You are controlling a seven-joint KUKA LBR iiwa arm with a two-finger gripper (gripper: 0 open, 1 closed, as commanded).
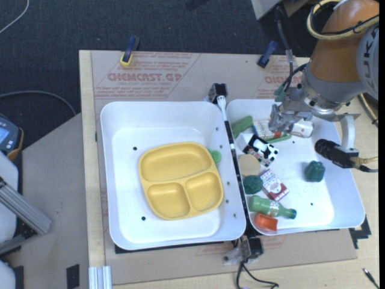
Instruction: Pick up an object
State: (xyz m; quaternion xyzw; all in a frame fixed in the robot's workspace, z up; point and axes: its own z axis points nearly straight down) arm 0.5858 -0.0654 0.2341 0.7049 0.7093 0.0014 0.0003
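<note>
Counting two bins, one yellow tray.

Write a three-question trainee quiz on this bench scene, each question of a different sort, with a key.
1. True or false: the yellow divided tray lies in the left bin.
2. Multiple choice: which bin is the gripper over? A) the left bin B) the right bin C) neither, it is off the bench
3. Fill in: the green bottle lies near the right bin's ______ edge (near or far, from the camera).

Key
1. True. The tray has three compartments and sits in the left bin's middle.
2. B. The gripper is at the right bin's far end, near the black-and-white toy cow.
3. Near. It lies just beyond the orange piece.
</note>
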